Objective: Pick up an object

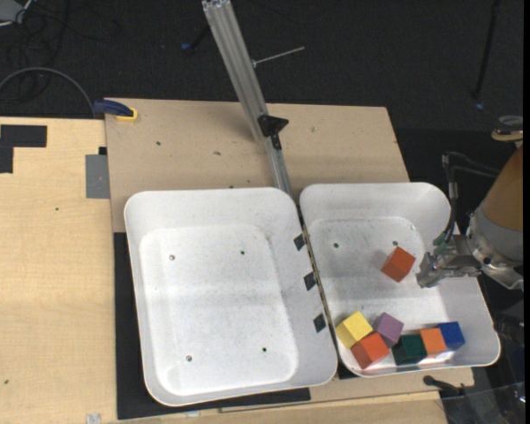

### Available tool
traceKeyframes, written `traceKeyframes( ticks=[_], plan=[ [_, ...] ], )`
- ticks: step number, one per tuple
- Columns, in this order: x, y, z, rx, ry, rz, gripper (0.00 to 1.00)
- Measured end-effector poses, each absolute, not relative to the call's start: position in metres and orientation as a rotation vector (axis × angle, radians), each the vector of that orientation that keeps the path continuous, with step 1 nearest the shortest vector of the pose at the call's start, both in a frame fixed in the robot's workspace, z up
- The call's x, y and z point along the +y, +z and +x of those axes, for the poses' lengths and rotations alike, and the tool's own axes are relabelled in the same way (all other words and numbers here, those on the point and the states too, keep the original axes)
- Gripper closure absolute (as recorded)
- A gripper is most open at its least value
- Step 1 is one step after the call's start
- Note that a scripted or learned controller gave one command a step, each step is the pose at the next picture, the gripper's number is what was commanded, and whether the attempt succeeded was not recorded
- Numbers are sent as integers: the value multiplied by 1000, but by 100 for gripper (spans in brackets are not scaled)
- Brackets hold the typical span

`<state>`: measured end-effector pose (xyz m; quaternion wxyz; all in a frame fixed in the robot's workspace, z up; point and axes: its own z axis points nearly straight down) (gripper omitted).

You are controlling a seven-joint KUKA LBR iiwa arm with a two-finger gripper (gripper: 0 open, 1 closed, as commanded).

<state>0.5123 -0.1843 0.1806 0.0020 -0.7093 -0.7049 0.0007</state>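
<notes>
An orange cube (397,264) sits tilted in the middle of the right bin (371,194), apart from the other blocks. My gripper (428,270) reaches in from the right and is just to the right of this cube, close to it or touching its side. I cannot make out any gap between the cube and the gripper tip. Along the bin's near edge lie a yellow cube (355,327), a purple cube (389,327), a red cube (369,350), a green cube (409,349), an orange block (434,340) and a blue cube (451,334).
The left bin (159,210) lies beside the right one, with black clips along the shared wall (307,276). A slanted aluminium post (243,69) rises behind the bins. A blue-and-yellow clamp (115,109) rests at the board's far left corner.
</notes>
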Motion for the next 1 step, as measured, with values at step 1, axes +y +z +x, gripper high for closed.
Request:
traceKeyframes(
  ticks=[1],
  plan=[
    [-153,267,498,-2228,-6,-2220,100]
  ],
)
